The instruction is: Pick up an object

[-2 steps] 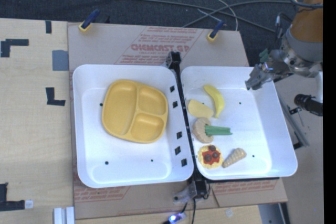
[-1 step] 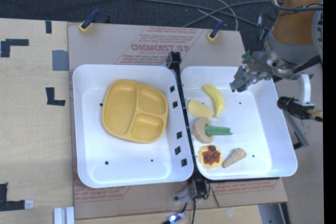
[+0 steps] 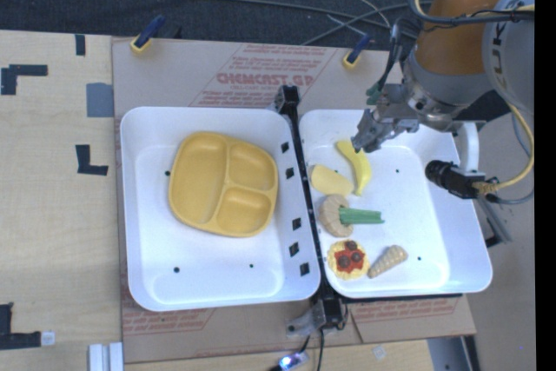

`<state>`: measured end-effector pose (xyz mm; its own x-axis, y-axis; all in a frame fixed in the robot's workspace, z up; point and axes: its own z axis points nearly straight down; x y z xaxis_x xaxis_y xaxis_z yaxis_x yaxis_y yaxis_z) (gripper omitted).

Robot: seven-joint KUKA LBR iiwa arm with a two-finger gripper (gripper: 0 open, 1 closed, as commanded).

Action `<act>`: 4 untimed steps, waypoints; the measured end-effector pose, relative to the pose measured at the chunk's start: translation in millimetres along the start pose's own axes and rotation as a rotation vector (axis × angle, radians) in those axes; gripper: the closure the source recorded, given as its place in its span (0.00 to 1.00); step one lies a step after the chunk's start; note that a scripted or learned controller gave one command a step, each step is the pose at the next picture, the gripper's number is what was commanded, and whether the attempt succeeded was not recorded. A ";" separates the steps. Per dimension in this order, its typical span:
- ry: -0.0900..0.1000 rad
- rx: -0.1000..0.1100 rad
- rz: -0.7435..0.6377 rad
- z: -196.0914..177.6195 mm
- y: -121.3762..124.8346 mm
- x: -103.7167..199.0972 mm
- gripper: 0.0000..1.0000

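So the arm (image 3: 473, 22) is reaching in from the right with its gripper (image 3: 365, 142) down over the back-left part of the right bin (image 3: 452, 261). The tip sits right at the top end of the toy banana (image 3: 356, 166), looks like it's touching or just above it, but honestly I can't tell whether the fingers are spread or closed from this angle, they just read as one dark lump. Nothing is visibly between them.

The banana lies on the bin floor, running from the gripper tip down toward the front, slightly curved. Just left of it, touching or nearly so, is a pale yellow lemon-ish slice (image 3: 330, 180). Below that there's a tan round thing like a bread roll (image 3: 333, 216) with a green bean-like stick (image 3: 360, 216) lying across its right side. Nearer the front edge sits a little toy pizza (image 3: 347, 260) with red toppings, and just beside it on the right an ice cream cone (image 3: 387, 260) lying on its side.

The left bin (image 3: 143, 213) holds a yellow divided plate (image 3: 223, 183) with three compartments, sitting flat, a bit toward the back.

Both bins rest on a cardboard sheet (image 3: 261, 74) with red print, held by two yellow-and-blue clamps (image 3: 148, 34) at the back, all on a light wooden surface (image 3: 43, 230). A black cylindrical piece (image 3: 447, 176) sticks out over the right bin's right side.
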<state>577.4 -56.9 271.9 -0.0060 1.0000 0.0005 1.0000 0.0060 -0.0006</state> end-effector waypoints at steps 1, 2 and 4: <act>0.000 0.002 0.001 4.4 -16.2 48.9 1.00; -0.001 0.001 0.000 6.2 -15.6 101.9 1.00; -0.001 0.002 0.003 7.6 -23.6 151.6 0.00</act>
